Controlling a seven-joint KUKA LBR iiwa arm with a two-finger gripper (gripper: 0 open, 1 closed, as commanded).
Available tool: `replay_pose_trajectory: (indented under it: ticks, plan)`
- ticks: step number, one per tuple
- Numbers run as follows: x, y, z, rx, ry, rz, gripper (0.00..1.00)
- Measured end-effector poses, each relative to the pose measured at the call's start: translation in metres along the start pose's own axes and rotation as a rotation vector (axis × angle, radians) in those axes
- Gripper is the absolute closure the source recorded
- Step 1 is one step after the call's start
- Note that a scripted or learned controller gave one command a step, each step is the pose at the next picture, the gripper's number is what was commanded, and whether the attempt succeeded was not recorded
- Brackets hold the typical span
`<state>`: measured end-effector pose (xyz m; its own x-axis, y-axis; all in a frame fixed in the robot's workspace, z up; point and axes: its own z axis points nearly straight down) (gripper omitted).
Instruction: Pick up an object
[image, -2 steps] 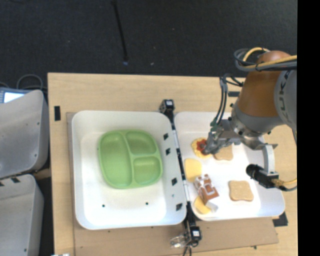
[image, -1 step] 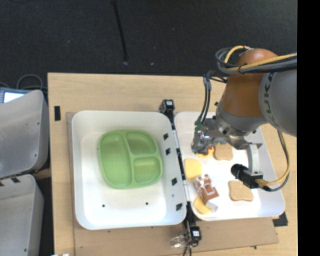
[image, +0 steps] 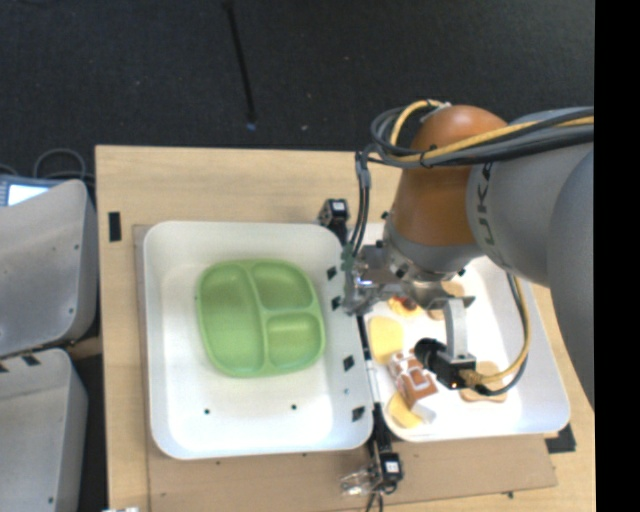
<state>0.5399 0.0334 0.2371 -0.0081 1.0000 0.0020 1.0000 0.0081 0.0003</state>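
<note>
Grey and orange, the arm (image: 440, 190) hangs low over the right bin (image: 520, 400). Its tool (image: 398, 292) sits over yellow pieces (image: 384, 330) beside a brown block (image: 410, 372); its opening cannot be told. A green plate (image: 260, 318) lies in the left bin (image: 180, 400).

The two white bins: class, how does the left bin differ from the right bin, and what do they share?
The left bin holds one large green divided plate; the right bin holds several small things, among them a yellow piece and a brown block. The left bin lies open to view; the arm hangs over the right bin. Both are shallow and white, side by side.
</note>
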Motion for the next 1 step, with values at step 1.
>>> replay_pose_trajectory:
  ticks: [1]
  plan:
    - [0.0505,-0.009,-0.0129,-0.002,0.0,0.0,1.0]
